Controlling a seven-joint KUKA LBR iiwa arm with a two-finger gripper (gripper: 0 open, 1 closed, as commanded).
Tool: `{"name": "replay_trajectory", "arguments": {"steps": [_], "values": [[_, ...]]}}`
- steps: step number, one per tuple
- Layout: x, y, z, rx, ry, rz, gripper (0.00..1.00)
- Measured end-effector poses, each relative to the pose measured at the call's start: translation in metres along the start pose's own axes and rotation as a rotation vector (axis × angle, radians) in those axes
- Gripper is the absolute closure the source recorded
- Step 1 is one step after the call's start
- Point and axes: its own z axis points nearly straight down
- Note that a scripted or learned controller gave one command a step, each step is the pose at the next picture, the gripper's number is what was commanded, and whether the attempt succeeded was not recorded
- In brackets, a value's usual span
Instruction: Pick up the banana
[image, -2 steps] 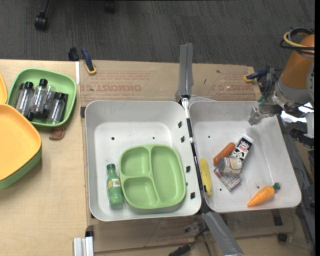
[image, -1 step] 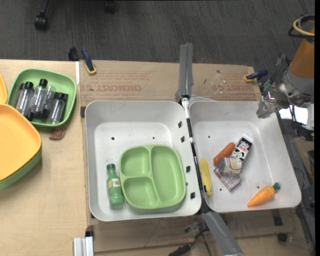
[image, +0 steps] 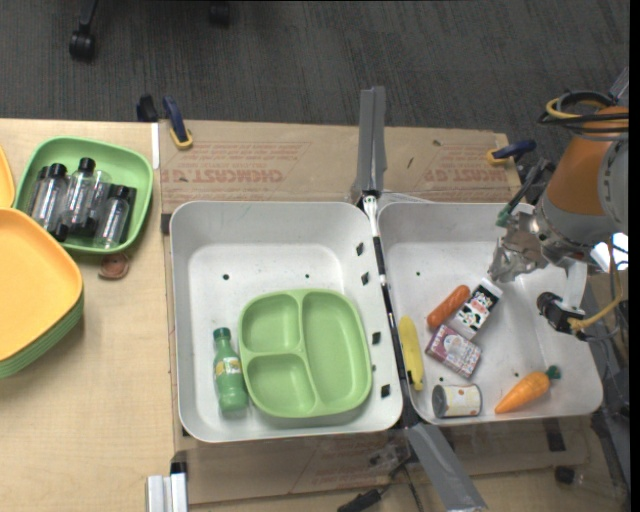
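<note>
Banana (image: 410, 352) lies in right bin (image: 425, 235); tool (image: 507, 265) grip state unclear.

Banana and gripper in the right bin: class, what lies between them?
Between the banana and the gripper lie a sausage and a small carton, per the camera view.

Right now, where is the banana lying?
The banana lies in the right bin along its left wall, beside the pink packet and above the small can.
</note>
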Motion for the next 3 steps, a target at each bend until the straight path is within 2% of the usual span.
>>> {"name": "replay_trajectory", "arguments": {"steps": [1, 2, 3], "values": [[-0.016, -0.05, -0.055, 0.002, 0.0, 0.54, 1.0], [-0.017, -0.01, -0.06, 0.002, -0.001, 0.834, 1.0], [-0.015, 0.042, -0.072, 0.0, -0.001, 0.63, 1.0]]}}
